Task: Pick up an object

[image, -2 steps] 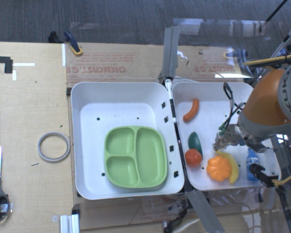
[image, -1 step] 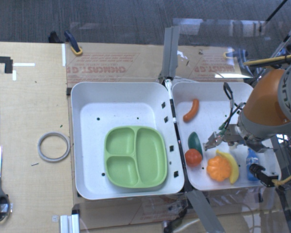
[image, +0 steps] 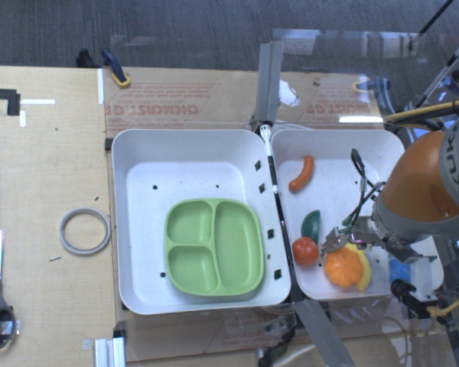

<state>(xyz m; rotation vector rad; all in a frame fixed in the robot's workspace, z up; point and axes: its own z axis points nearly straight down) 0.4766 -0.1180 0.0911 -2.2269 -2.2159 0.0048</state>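
Left bin [image: 138, 205]: green divided plate [image: 214, 247]. Right bin [image: 329, 147]: sausage [image: 301, 173] (upper area), green pepper [image: 311, 224], tomato [image: 305, 251], orange [image: 344, 269] touching a banana [image: 363, 274]. Gripper [image: 338, 239] sits just above the orange; finger state cannot be determined.

The gripper [image: 338, 239] is low in the right bin [image: 333, 145], between the tomato [image: 305, 250] and the orange fruit [image: 343, 269].
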